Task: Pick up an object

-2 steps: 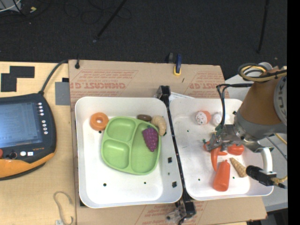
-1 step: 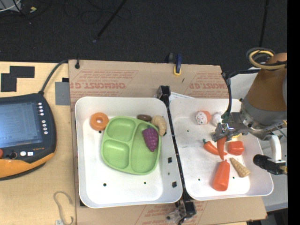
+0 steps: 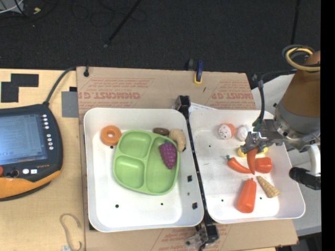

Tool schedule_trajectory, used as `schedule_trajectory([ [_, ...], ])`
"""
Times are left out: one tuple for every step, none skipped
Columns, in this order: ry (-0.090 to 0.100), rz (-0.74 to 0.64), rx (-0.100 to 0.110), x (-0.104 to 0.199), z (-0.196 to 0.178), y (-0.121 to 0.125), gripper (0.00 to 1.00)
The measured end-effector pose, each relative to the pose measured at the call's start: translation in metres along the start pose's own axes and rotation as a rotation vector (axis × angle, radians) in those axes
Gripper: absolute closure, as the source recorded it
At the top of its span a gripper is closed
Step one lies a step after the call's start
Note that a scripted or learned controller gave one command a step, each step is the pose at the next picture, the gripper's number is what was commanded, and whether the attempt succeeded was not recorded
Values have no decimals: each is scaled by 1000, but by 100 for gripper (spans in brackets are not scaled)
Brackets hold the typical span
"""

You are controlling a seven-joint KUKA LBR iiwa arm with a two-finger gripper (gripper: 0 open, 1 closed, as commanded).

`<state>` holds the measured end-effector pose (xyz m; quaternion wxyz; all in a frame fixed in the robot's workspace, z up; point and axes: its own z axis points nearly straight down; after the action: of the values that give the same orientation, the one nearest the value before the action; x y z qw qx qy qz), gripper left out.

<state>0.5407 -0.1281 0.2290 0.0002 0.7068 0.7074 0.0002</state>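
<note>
My gripper (image 3: pixel 252 149) is low in the right bin (image 3: pixel 293 208), fingers clamped on a red chili pepper (image 3: pixel 250 160) beside the red block (image 3: pixel 264 164); grasp made, lift clear still to do.

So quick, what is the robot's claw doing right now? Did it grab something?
Gripper: low over the right bin, right at the red pepper. Whether its jaws are open or closed, or gripping the pepper, cannot be told.

Even, bright overhead light; white bins (image 3: pixel 99 192) nearly washed out, soft shadows, dark background, slightly soft focus throughout.
</note>
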Motion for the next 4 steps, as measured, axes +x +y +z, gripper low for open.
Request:
schedule_trajectory([
  [2, -3, 4, 51, 12, 18, 100],
  [1, 0, 2, 64, -8, 22, 100],
  [0, 2, 6, 57, 12, 16, 100],
  [1, 2, 3, 59, -2, 10, 100],
])
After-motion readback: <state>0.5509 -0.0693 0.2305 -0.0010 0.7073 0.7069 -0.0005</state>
